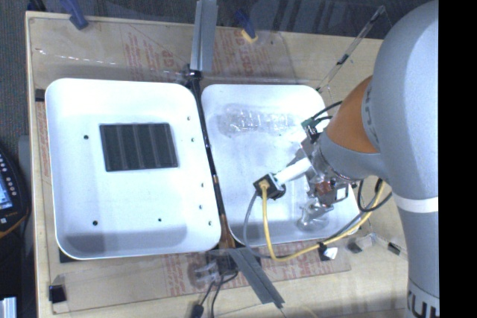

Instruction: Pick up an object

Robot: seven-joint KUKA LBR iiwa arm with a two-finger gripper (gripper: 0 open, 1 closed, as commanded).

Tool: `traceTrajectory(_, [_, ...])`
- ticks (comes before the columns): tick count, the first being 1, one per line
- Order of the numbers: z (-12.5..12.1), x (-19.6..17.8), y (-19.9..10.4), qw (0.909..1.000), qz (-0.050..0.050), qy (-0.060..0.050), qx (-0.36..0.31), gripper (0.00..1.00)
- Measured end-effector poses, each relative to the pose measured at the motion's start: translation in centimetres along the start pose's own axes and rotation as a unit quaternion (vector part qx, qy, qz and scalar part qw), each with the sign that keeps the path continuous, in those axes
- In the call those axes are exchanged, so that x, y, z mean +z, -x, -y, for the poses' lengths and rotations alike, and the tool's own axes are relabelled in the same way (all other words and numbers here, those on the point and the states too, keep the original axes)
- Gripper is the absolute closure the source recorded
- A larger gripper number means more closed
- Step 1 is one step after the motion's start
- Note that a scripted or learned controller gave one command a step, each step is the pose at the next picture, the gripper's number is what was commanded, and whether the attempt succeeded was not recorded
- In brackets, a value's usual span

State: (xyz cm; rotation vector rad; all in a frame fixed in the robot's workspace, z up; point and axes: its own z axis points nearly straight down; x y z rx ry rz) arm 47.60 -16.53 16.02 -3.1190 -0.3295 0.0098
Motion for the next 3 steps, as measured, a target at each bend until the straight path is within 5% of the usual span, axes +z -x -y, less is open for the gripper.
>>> traceTrajectory(1, [0.0,-0.9,-0.1,1.0000,0.000,-0.001,-0.003,1.00])
traceTrajectory(2, [-5.0,-5.9,-2.2,0.9943,-0.002,0.002,-0.107,1.00])
traceTrajectory(3, [-4.9,-6.9,-2.3,0.9938,-0.001,0.000,-0.111,1.00])
